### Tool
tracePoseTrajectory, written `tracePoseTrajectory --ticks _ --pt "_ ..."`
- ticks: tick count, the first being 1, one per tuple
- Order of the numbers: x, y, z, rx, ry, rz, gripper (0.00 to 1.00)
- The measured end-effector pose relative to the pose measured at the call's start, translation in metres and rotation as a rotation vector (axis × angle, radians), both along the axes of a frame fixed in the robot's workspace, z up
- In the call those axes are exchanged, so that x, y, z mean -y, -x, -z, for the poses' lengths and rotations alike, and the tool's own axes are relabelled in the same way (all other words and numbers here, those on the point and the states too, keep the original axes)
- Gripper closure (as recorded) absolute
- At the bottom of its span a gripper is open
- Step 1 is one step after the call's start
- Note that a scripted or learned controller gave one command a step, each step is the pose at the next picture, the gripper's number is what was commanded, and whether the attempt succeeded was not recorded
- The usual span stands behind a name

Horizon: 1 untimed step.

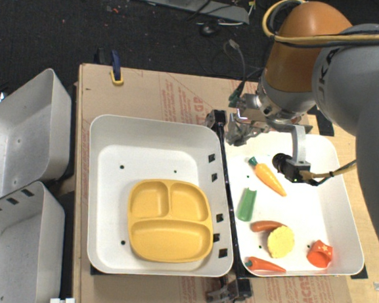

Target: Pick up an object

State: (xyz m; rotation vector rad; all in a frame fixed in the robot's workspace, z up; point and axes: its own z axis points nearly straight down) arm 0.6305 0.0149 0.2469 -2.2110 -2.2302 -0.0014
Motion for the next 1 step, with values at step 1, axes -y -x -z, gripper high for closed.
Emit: tracePoseTrajectory --ticks 1 --pt "-0.0576 0.0062 -0.0052 0.001 0.000 0.001 1.00"
